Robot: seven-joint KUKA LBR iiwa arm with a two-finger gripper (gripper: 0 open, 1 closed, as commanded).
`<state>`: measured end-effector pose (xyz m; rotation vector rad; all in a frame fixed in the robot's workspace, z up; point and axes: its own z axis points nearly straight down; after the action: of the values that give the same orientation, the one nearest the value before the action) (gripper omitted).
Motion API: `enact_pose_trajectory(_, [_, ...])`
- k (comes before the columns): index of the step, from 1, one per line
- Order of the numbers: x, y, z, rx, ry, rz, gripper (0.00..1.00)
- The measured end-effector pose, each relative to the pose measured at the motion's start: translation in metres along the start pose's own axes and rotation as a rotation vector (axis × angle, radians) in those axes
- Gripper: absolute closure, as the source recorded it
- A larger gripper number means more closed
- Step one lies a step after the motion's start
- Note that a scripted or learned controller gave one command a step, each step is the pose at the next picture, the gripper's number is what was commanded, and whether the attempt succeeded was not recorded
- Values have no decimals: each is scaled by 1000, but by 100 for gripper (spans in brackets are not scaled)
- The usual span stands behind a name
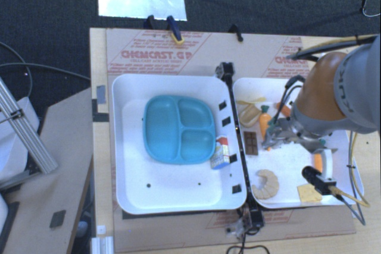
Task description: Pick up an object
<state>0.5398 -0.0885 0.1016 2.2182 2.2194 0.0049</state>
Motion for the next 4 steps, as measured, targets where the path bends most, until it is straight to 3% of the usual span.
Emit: enact_pose_trajectory(4, [0,3,-41,-6,1,-1,100])
